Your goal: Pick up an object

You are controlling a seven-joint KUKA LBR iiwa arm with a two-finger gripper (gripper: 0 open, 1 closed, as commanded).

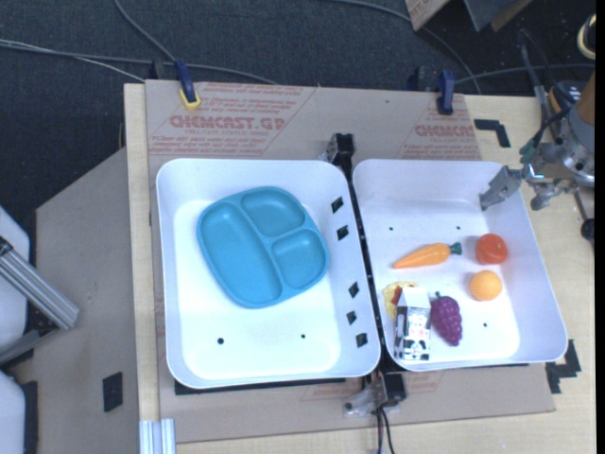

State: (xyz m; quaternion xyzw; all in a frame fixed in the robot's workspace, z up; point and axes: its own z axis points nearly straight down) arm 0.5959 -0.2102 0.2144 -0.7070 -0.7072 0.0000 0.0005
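Observation:
The right bin (378, 189) holds an orange carrot (427, 254), a red tomato (491, 248), a small orange (485, 285), a bunch of purple grapes (446, 318) and a white carton with black print (412, 324) lying on a yellow item (393, 292). My gripper (520, 195) hangs over the bin's far right corner, above and to the right of the tomato. It is open, with nothing between its fingers. The arm (572, 154) enters from the right edge.
A blue divided plate (263, 245) lies in the left bin (180, 282). A row of black clips (346, 253) lines the wall between the bins. Clamps and cables sit along the bench's far edge.

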